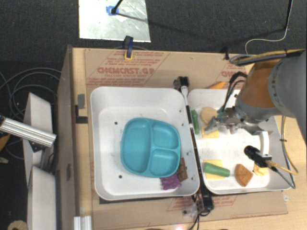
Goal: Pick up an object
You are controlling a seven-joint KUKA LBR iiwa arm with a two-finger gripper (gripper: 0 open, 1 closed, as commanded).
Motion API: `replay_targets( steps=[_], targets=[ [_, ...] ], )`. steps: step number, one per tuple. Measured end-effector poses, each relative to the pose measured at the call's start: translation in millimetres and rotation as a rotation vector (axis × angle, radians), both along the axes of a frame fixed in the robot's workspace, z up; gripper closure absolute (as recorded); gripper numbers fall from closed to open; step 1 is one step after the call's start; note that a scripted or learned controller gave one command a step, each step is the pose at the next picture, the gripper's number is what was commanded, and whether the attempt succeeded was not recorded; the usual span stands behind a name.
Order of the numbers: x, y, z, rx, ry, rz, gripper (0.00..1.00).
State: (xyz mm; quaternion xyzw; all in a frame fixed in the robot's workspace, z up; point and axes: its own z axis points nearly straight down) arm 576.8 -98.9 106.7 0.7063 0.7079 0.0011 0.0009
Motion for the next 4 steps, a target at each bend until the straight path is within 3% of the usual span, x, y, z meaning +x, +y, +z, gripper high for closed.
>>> replay_targets(
  steps=[1, 2, 3, 4],
  targets=[
    [-42.7, -18.9, -22.8, 0.000, 0.007, -0.004, 0.00],
    [25.4, -30.8, -21.2, -0.003, -0.005, 0.003, 0.00],
    [23.6, -30.5, -10.7, -0.001, -0.003, 0.004, 1.00],
    [-16.1, -6.1, 31.6, 0.001, 0.001, 0.002, 1.00]
  ],
)
